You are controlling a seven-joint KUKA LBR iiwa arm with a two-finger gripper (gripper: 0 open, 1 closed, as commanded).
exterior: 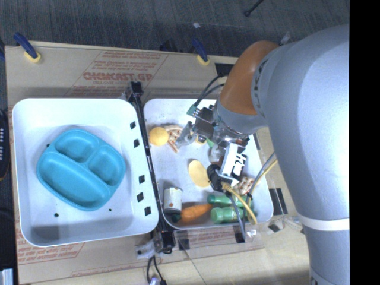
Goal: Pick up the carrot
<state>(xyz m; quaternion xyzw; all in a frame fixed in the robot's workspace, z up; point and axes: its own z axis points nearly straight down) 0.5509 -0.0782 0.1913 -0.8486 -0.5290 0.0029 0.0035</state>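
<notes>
The carrot [195,213] is orange and lies on its side along the front wall of the right bin [261,186]. It sits between a small silver can [172,199] on its left and green toy vegetables [226,209] on its right. My gripper [191,133] hangs over the back middle of the same bin, well behind the carrot and apart from it. Its tip is next to a small tan object [174,137]. Nothing orange shows at the gripper.
A yellow ball [158,136] lies beside the tan object, and a pale yellow oval piece [198,173] sits mid-bin. The left bin [24,159] holds a blue divided plate [81,168]. The grey arm covers the right bin's right side.
</notes>
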